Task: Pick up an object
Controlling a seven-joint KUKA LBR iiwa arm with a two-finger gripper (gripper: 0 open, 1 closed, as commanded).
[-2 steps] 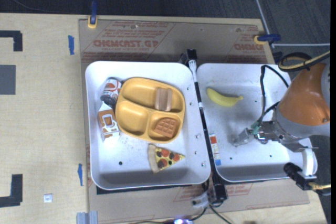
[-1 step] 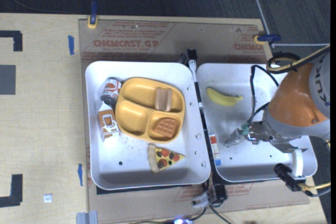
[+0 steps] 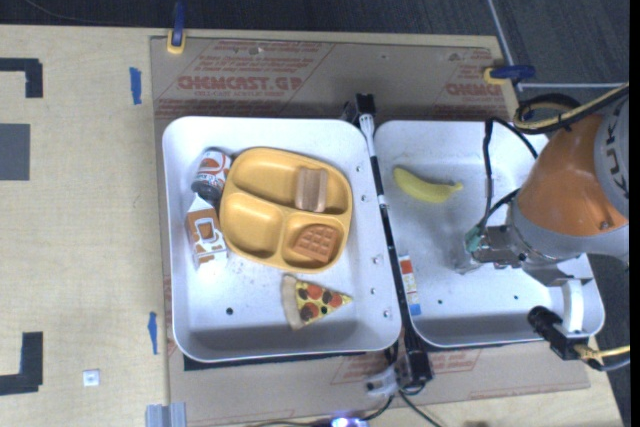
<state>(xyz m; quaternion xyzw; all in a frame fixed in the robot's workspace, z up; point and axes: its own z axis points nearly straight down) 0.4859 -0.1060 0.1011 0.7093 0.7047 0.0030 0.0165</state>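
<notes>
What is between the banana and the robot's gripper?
Just bare white bin floor. In the camera view, nothing lies between the banana and the gripper in the right bin.

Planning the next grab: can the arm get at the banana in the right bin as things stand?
Probably yes. The banana lies alone on the right bin's floor near the far wall, nothing on or beside it. The gripper is over that same bin, just nearer the camera.

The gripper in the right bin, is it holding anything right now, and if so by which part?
It cannot be told: the gripper is low in the right bin, and the banana lies apart from it.
</notes>
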